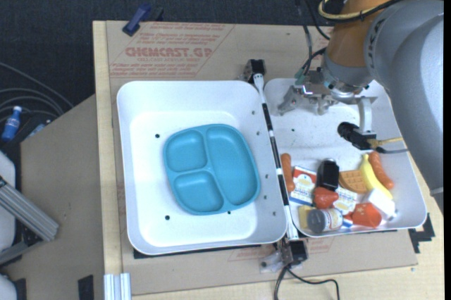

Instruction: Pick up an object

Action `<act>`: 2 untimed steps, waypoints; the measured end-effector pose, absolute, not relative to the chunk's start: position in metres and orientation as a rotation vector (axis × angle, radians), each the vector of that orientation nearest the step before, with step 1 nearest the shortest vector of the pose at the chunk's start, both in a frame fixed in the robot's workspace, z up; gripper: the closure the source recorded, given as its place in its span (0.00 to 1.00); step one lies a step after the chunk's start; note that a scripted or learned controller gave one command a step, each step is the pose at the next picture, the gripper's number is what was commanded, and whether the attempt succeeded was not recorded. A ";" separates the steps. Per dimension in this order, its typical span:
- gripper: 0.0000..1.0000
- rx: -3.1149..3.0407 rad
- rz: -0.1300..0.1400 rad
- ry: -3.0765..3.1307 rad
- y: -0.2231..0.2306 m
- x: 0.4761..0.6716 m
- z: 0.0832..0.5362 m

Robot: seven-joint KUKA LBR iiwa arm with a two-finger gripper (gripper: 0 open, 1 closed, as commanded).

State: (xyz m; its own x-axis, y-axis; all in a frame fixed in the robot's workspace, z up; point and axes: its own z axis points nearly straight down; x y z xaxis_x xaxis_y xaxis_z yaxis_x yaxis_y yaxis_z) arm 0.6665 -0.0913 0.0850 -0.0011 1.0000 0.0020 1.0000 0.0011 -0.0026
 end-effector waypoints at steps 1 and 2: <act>0.00 -2.221 0.002 -2.219 -0.096 0.582 0.084; 0.00 -2.221 -0.001 -2.222 -0.091 0.626 0.085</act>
State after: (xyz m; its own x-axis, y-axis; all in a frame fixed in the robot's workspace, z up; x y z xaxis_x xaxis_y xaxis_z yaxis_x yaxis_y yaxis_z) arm 0.6256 -0.0912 0.0849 -0.0003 1.0000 0.0001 1.0000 0.0003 0.0008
